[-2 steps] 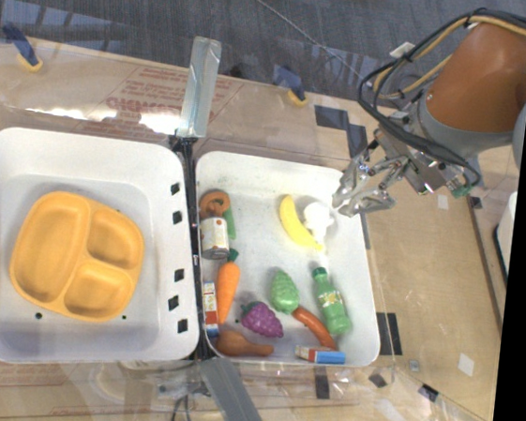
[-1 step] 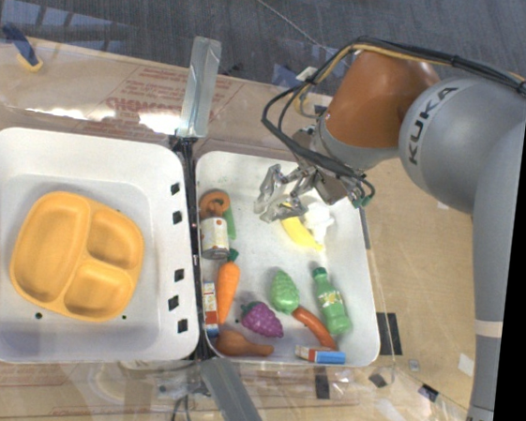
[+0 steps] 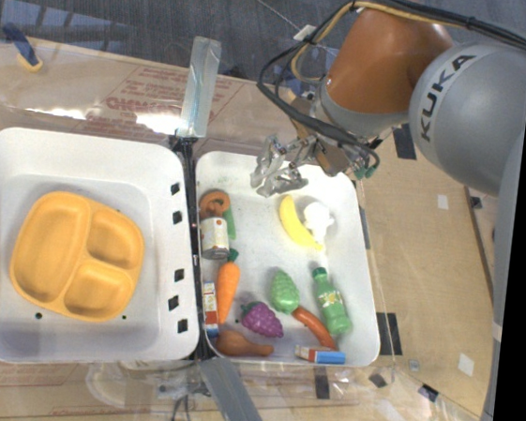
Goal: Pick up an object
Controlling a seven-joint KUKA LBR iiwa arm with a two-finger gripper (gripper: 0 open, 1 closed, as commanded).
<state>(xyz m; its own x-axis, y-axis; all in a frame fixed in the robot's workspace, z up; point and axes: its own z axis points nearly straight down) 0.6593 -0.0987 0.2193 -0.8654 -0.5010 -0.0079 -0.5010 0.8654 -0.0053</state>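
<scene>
My gripper (image 3: 275,171) hangs over the far edge of the right bin (image 3: 362,254), above its back left part, with nothing between its fingers. The fingers stand slightly apart. Just right of it and nearer lie a yellow banana (image 3: 293,223) and a white object (image 3: 319,218) touching it. Further forward in the same bin are a small can (image 3: 214,237), a carrot (image 3: 226,288), a green bottle (image 3: 330,299), a green vegetable (image 3: 283,291), purple grapes (image 3: 264,319) and a chicken drumstick (image 3: 240,345).
The left bin (image 3: 4,166) holds a yellow divided plate (image 3: 77,254). A brown donut-like piece (image 3: 214,202) sits by the right bin's left wall. A red chilli (image 3: 314,327) and a small red-blue-white stick (image 3: 320,356) lie near the front. The arm reaches in from the upper right.
</scene>
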